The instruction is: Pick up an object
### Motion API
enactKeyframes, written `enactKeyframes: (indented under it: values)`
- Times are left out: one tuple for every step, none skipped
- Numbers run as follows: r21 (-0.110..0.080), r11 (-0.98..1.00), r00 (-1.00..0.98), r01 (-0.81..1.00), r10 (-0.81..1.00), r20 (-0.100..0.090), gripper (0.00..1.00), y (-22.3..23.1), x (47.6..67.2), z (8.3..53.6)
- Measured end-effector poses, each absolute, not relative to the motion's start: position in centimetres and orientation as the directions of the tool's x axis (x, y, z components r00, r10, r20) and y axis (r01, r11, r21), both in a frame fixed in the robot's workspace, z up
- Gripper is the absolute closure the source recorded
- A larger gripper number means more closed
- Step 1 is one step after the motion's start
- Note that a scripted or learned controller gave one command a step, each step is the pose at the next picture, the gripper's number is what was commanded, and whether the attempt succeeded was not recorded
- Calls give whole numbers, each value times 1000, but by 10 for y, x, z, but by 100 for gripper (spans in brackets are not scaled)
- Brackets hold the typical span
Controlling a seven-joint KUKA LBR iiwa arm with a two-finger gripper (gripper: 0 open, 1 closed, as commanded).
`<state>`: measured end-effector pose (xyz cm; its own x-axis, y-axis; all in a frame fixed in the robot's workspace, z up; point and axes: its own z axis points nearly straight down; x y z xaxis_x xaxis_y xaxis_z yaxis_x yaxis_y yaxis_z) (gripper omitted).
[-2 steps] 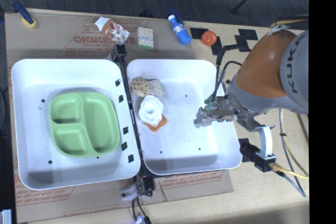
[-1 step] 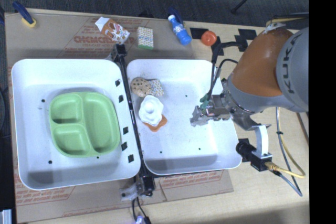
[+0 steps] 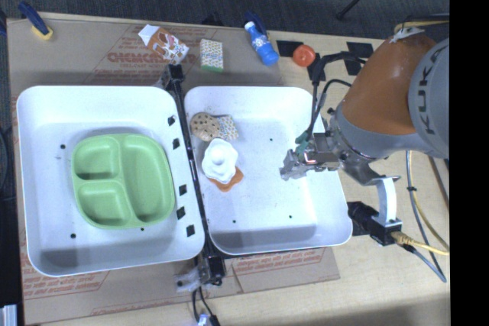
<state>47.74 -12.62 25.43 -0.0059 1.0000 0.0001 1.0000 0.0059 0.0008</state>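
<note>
Worktop (image 3: 367, 279): tan surface bearing two shallow white bins side by side, with printed cardboard beneath them.
Left bin (image 3: 38, 118): holds a green tray (image 3: 122, 179) with three compartments, lying flat, its long axis running left-far to right-near.
Right bin (image 3: 260, 229): holds three small things grouped at its left side; the tool sits toward its right side.
White item (image 3: 219, 157): lumpy, roughly upright, long axis near to far; resting on an orange piece (image 3: 231, 179) that shows at its near-right edge. Which way it points cannot be made out.
Speckled item (image 3: 202, 124): round, tan with dark spots, just far of the white item; a patterned flat piece (image 3: 227, 127) touches it on the right. Its nature is hard to make out.
Tool (image 3: 292, 167): low over the right bin floor, well apart from the three things, pointing left. Small and blurred; whether it is open or closed I cannot tell. Nothing is seen in its grip.
Arm (image 3: 390, 103): grey with an orange band, entering from the right, hiding the bin's right rim; cut off at the picture's edge.
Far worktop strip: snack packet (image 3: 162, 43), small patterned box (image 3: 211, 54), blue bottle (image 3: 261, 43) lying with its long axis left-far to right-near, orange ball (image 3: 304, 54).
Far-left corner: blue and yellow clamp (image 3: 35, 20).
Cables (image 3: 420, 244): yellow and black, near-right, partly cut off.
</note>
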Motion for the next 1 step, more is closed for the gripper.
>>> enactKeyframes:
  values:
    - [-3,8,-8,1000,1000,0,100,-102,477,235]
